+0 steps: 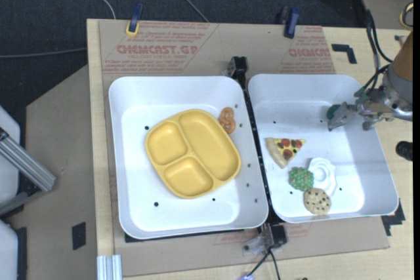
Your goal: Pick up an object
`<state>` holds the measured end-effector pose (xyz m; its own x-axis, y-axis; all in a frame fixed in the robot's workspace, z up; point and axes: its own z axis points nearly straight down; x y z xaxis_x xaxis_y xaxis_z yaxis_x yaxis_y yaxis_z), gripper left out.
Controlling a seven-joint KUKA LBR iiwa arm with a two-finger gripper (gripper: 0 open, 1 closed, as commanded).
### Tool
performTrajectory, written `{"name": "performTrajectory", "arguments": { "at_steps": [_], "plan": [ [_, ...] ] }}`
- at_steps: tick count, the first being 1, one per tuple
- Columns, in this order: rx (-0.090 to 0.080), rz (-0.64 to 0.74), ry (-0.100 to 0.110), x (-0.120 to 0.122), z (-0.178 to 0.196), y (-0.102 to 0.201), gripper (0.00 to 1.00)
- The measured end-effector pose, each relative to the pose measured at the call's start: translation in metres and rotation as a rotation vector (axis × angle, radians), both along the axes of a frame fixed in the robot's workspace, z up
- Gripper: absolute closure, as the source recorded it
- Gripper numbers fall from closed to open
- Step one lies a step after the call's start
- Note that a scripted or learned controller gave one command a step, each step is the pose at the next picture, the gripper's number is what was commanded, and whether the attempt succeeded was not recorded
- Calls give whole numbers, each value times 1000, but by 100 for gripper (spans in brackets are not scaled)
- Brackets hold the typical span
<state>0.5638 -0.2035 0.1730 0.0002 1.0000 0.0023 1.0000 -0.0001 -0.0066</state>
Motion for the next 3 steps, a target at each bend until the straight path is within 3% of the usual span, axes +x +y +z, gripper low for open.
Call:
{"name": "performTrajectory", "arguments": {
  "at_steps": [1,2,3],
  "plan": [
    [0,0,-1,-11,-53,4,0],
    [-3,0,-8,-9,-39,3,100],
    [-5,0,-12,-15,7,6,100]
  ]
}}
